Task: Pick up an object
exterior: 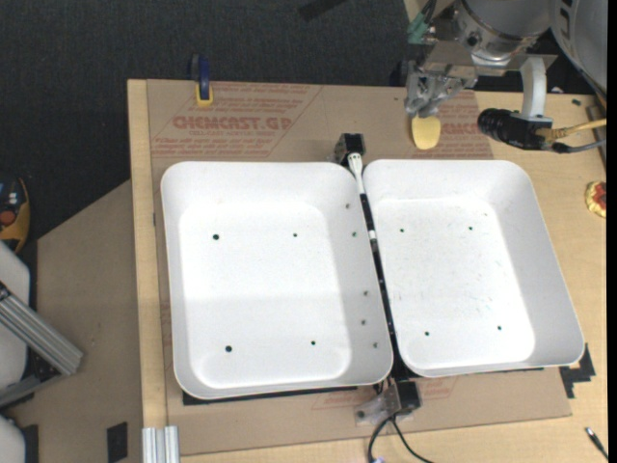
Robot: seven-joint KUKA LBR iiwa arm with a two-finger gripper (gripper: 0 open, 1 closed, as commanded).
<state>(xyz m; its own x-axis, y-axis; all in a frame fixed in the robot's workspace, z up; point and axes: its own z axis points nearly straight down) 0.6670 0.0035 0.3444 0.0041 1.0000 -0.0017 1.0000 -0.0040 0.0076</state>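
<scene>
Beyond the far edge of the right bin (540, 201), the yellow object (425, 131) hangs directly beneath the gripper (427, 106), whose fingers close on its top

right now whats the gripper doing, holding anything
Gripper: up beyond the far edge of the right bin, shut on a small yellow object that hangs between its fingers.

We see an evenly, brightly lit view from above. The left bin (260, 278) shows a brighter band across its lower floor and soft grey shade above. The right bin (468, 263) looks flatter and speckled. The dark floor (87, 27) is dim and grainy. Focus is fairly sharp, edges slightly soft.
</scene>
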